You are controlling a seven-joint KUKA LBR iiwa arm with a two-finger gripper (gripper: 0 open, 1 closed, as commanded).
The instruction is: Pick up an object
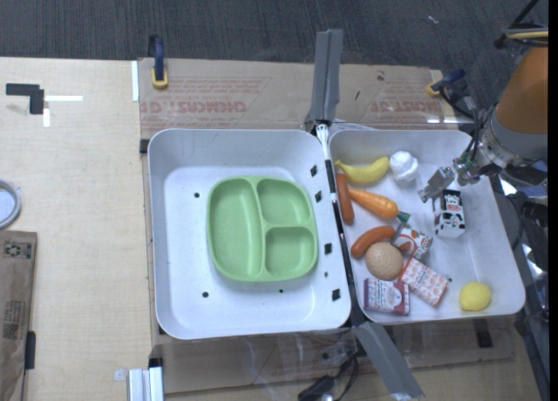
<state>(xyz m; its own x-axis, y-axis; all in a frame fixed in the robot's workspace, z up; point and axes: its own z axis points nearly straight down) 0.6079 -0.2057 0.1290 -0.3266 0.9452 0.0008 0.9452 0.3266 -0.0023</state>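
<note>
- The left bin [166, 216] holds a green tray [261, 229].
- The right bin [501, 242] holds a banana [366, 169], carrot [377, 203], egg [384, 261], lemon [475, 296] and milk carton [450, 214].
- The gripper [443, 180] hovers just above the carton; whether it is spread cannot be told.

The grey arm [523, 116] reaches in from the right edge of the frame, in the upper right, its orange band showing above the wrist. The wrist slants down and to the left. At its end the gripper [440, 180] sits right of centre, its metal fingers [433, 185] pointing lower left; they seem slightly parted, though the view is too small to be sure.
</note>
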